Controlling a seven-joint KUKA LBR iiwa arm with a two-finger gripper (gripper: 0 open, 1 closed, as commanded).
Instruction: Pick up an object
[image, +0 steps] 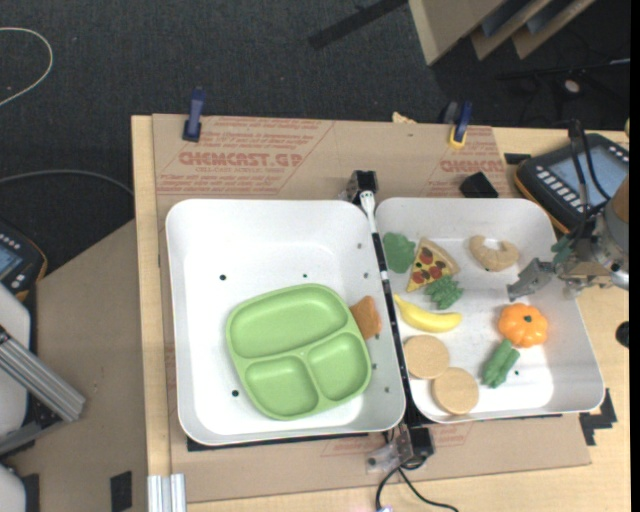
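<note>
White plastic forms the two shallow bins set side by side on the table (150, 300), which is covered with printed cardboard. The left bin (200, 240) is occupied by a green three-compartment tray (297, 349); a small orange-brown piece (367, 317) is seen just beside the tray's right edge, its identity hard to make out. The right bin (570, 385) is filled with toy foods: a green leafy piece (398, 251), a pizza slice (431, 264), a tan bread-like lump (493, 254), a small broccoli-like piece (445, 292), a banana (428, 317), an orange pumpkin (523, 325), a green vegetable (499, 364) and two tan round discs (427, 355) and (456, 390), which are touching. The tool (527, 281) is seen at the right bin's upper right, above the pumpkin and near it, with the arm cut off by the frame's right edge. Whether the tool is spread or closed cannot be told at this slant, and nothing is visibly lodged in it. All the toy foods are seen lying in the bins.
</note>
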